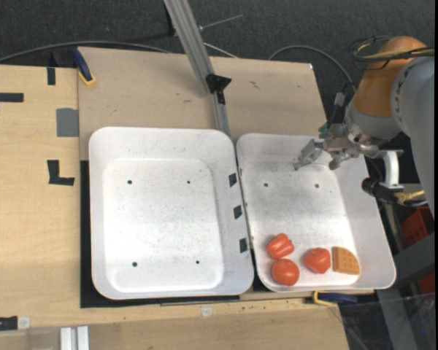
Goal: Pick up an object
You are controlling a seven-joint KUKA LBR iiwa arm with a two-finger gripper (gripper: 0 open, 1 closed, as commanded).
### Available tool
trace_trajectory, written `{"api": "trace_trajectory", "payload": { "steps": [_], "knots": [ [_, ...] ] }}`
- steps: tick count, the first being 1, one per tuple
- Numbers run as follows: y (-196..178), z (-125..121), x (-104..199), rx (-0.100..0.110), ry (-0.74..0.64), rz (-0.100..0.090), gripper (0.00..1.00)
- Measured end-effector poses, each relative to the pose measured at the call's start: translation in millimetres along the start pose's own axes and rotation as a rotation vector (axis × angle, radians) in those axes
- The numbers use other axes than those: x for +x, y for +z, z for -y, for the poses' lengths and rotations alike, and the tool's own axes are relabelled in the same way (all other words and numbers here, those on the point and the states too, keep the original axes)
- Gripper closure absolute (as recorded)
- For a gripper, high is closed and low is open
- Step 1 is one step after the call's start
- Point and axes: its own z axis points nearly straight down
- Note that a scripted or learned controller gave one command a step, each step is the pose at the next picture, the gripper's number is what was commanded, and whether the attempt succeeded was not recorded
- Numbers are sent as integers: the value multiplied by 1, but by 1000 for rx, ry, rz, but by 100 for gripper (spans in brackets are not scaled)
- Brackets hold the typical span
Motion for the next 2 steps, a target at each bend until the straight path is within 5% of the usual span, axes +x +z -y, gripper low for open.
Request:
{"api": "trace_trajectory", "payload": {
  "steps": [1,2],
  "knots": [
    [46,0,1,-5,-1,1,0],
    [34,0,2,-5,-3,2,100]
  ]
}}
